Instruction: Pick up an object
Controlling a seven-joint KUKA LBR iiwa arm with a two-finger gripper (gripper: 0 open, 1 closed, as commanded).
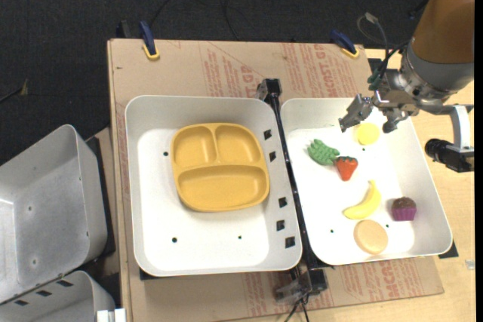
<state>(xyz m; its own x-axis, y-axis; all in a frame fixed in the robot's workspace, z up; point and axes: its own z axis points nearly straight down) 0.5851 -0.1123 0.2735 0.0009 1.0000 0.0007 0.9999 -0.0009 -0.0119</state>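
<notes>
The right bin (423, 162) holds a round yellow piece (367, 134), a green leafy toy (322, 152), a red strawberry (346, 167), a yellow banana (363, 203), a purple cupcake-like toy (403, 209) and a tan round cookie (370, 236). My gripper (373, 117) hangs open just above the yellow piece at the bin's far side, one finger (353, 115) left of it and the other to its right. Nothing sits between the fingers.
The left bin (151, 237) carries a yellow divided plate (220, 166). A grey container (45, 215) stands off the bench at the left. Blue-and-yellow clamps (150, 43) grip the cardboard's far edge. Cables run behind the bench.
</notes>
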